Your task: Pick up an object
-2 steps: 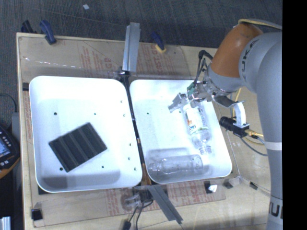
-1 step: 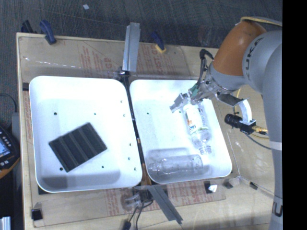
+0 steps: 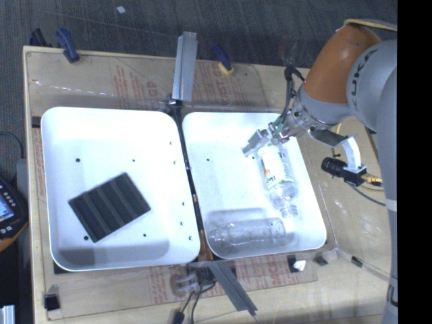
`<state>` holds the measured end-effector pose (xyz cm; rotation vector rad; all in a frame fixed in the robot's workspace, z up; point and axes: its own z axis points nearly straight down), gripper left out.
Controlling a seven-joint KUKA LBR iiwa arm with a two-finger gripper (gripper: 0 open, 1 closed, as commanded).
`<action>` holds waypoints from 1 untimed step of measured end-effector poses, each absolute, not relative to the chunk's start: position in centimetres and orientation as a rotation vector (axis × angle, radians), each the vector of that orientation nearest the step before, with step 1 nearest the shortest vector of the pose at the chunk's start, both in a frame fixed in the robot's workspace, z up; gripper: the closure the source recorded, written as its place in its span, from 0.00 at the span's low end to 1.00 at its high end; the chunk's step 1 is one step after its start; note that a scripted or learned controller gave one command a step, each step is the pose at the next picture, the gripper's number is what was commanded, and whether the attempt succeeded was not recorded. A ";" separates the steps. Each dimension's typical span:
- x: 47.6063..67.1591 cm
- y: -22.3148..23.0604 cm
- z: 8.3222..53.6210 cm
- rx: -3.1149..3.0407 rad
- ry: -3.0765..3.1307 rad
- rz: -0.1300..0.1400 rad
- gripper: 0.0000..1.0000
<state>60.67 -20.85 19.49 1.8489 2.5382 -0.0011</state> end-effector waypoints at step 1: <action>59.7 -20.9 24.1 1.639 2.677 -0.001 0.00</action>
